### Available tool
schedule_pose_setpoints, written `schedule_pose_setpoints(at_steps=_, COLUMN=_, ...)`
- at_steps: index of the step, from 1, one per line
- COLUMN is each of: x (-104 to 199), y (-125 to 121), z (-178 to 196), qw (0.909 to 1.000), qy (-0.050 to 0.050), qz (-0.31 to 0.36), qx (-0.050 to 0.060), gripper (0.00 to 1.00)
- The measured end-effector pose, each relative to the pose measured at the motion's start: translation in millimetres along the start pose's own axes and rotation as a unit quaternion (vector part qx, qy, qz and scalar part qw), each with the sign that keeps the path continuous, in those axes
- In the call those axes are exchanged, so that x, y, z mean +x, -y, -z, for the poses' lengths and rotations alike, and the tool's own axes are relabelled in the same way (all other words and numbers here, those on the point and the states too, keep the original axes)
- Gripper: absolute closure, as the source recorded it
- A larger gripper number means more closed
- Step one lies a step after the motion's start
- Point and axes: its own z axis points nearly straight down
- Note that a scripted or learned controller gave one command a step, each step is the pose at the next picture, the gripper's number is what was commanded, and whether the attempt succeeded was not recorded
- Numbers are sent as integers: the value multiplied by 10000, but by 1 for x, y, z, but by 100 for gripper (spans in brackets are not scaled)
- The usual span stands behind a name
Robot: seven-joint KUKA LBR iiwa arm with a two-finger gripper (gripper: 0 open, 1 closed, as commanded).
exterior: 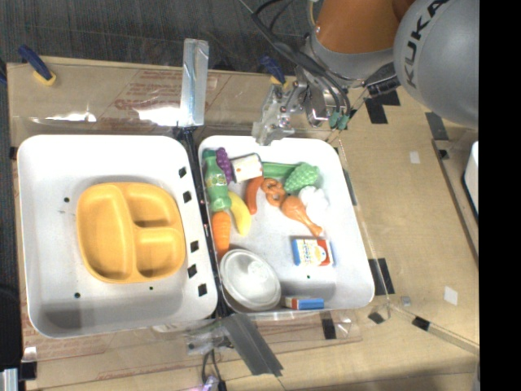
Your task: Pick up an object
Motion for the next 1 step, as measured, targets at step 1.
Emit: schedule_pose_setpoints(at_steps=1, x=70, y=-11, z=-21, qw=9802, qy=-14, qz=-1981, qx=-2, gripper=100)
